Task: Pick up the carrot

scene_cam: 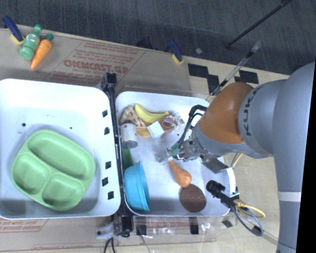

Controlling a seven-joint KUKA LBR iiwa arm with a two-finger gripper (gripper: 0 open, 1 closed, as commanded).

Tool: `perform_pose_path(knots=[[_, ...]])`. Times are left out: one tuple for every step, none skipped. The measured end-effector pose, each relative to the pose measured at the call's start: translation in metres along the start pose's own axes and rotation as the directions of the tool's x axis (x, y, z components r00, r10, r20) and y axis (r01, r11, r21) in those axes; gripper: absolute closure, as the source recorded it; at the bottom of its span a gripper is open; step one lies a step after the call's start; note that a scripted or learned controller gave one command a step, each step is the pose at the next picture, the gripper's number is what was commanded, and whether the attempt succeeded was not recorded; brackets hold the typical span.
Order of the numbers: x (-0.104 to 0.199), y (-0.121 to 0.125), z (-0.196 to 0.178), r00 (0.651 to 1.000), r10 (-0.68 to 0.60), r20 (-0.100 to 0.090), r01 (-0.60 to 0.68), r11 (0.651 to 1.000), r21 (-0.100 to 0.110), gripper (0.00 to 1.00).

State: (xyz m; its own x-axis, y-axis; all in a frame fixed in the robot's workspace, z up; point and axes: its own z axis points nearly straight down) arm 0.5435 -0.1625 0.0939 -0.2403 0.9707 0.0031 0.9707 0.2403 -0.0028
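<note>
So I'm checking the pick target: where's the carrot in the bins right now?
The carrot lies in the right bin, toward its right half, just below the hand and just above the brown round thing, with the blue bowl to its left.

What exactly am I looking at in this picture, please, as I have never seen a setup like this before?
It is a single view from a camera fixed above a bench, looking down at a slant. The big grey shape with the orange band is a robot arm reaching in from the right. Its gripper hangs low over the right bin, just above an orange carrot, which lies loose. That bin also holds a banana, a blue bowl, a brown round item and other small things. The left bin holds a green divided plate. A second toy carrot lies on the cardboard behind the bins.
</note>
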Motion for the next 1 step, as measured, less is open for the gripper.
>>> perform_pose_path(knots=[[-0.0048, -0.0501, -0.0015, 0.992, -0.128, 0.006, 0.128, 0.992, -0.008, 0.00]])
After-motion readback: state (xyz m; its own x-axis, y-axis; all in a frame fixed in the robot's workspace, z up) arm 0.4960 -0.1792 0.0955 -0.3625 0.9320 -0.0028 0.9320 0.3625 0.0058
